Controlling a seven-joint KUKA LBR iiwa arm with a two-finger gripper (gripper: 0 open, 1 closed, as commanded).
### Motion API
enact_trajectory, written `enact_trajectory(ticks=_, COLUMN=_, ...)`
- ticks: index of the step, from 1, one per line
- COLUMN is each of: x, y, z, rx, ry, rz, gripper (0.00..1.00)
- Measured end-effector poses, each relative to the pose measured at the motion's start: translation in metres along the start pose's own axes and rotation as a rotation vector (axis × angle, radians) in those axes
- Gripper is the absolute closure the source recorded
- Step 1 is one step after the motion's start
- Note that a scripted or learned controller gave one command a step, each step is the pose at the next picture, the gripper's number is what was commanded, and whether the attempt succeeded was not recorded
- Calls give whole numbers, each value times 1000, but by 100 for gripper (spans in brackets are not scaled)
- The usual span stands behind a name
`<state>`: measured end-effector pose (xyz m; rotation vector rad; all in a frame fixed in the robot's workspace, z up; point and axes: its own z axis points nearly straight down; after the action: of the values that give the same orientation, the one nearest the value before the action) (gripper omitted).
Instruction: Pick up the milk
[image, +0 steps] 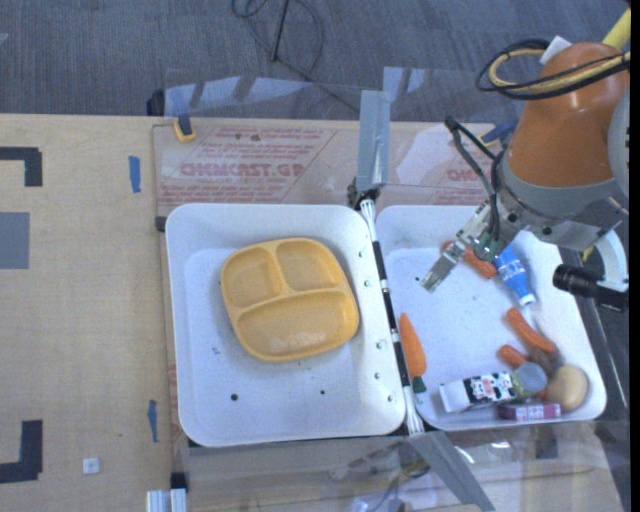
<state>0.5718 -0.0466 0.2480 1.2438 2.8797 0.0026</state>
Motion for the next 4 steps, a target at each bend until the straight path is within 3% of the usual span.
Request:
enact_trajectory(ticks=1, x=37, y=-53, z=62, rx=-1, ry=2, rz=-652, gripper=0)
enact_trajectory(ticks=2, x=-28, y=-9, z=13, rx=-2, ry=-2, rz=-592, gripper=0)
enact_trajectory(ticks=3, x=-80, y=-20, z=11, rx=-2, ry=-4, rz=-559, gripper=0)
enact_trajectory(ticks=4, x=-62, y=-41, z=161, rx=-2, ry=-3, rz=-828, gripper=0)
